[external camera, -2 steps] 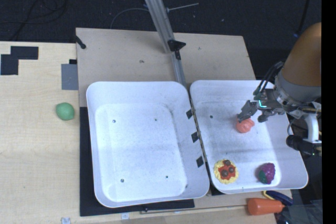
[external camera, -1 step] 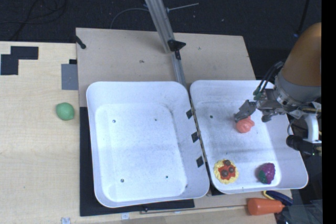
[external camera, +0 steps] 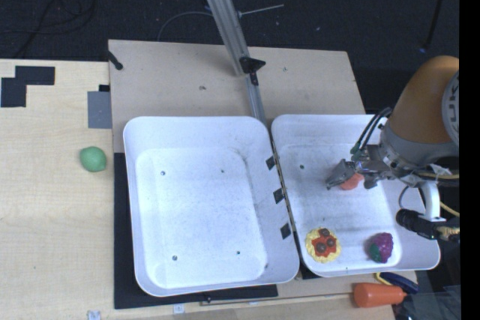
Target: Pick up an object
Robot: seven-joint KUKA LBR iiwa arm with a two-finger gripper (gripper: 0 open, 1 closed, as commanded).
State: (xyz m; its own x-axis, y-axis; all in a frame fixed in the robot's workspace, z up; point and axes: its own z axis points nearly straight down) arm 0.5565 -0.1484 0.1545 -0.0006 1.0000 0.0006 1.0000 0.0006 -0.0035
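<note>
My gripper [external camera: 351, 177] hangs low over the upper middle of the right bin [external camera: 315, 139]. It is open, with its dark fingers [external camera: 334, 178] spread to either side of a small orange-red object [external camera: 350, 183] that lies on the bin floor. The arm's orange band and grey wrist hide the bin's right edge. Near the front wall of the same bin lie a yellow disc with red spots [external camera: 323, 244] and a purple grape-like toy [external camera: 380, 246].
The left bin [external camera: 142, 139] stands beside the right one, joined to it by black clips [external camera: 278, 195]. An orange carrot-like toy [external camera: 377, 294] lies outside the bins at the front right. A green ball [external camera: 94, 159] rests on the bench at the left. A metal rail [external camera: 227, 19] slants in behind the bins.
</note>
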